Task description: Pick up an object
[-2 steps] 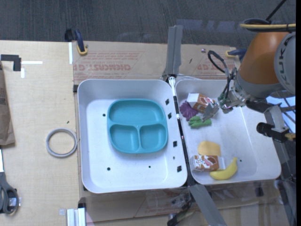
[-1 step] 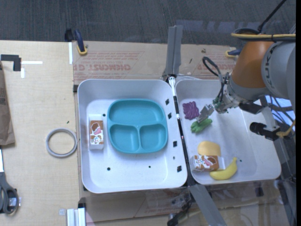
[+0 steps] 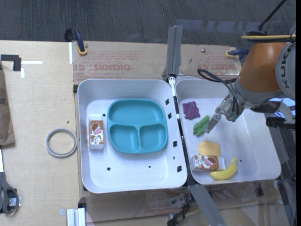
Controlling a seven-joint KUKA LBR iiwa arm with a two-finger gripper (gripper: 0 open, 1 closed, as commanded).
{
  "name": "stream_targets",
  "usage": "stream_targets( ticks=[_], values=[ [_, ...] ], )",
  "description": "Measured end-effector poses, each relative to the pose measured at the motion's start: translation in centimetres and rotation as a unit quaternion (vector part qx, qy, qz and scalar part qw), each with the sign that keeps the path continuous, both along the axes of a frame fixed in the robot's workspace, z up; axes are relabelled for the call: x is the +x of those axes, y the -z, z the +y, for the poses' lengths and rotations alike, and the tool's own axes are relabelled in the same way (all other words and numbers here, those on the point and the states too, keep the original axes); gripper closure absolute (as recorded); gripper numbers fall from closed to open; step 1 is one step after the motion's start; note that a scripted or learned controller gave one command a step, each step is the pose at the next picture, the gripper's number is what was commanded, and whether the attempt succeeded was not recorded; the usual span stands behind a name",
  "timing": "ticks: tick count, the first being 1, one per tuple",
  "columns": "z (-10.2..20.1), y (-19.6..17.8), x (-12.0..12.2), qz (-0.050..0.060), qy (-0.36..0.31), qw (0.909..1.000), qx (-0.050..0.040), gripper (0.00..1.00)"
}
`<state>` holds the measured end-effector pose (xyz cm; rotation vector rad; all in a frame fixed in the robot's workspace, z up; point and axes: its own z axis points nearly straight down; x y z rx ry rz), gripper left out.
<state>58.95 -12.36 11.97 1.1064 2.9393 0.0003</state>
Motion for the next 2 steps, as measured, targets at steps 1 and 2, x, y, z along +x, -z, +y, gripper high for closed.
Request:
stream_targets(
  ticks=[1, 2],
  values=[
    [2.94, 2.80, -0.33, 0.000, 0.042, 0.9991, 0.0001, 0.00],
    [2.78, 1.83, -0.26, -0.001, 0.045, 0.9990, 0.0000, 1.00]
  ],
)
